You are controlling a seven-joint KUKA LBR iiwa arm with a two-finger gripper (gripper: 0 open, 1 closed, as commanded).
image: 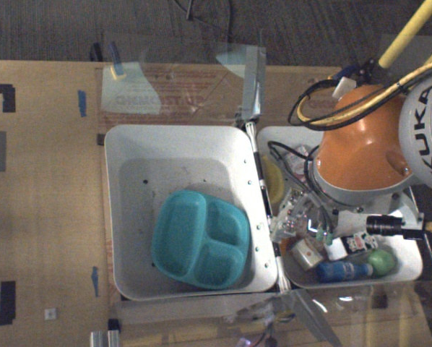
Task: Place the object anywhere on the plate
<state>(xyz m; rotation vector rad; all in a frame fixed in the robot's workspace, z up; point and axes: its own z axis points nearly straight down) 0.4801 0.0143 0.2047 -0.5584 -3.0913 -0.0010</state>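
I count two white bins: the left bin (122,194) and the right bin (407,266). One teal plate (201,239) (three compartments) lies in the left. In the right I make out one blue bottle (344,270), one green ball (381,260), one yellow item (275,181) and one small box (307,252); the rest is clutter I can't count. One arm (368,150).

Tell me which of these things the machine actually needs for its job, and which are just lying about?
Needed for the job:
- teal plate, in the left bin
- claw, down among the clutter of the right bin

Just lying about (any might be picked):
- blue bottle
- green ball
- yellow object
- small box
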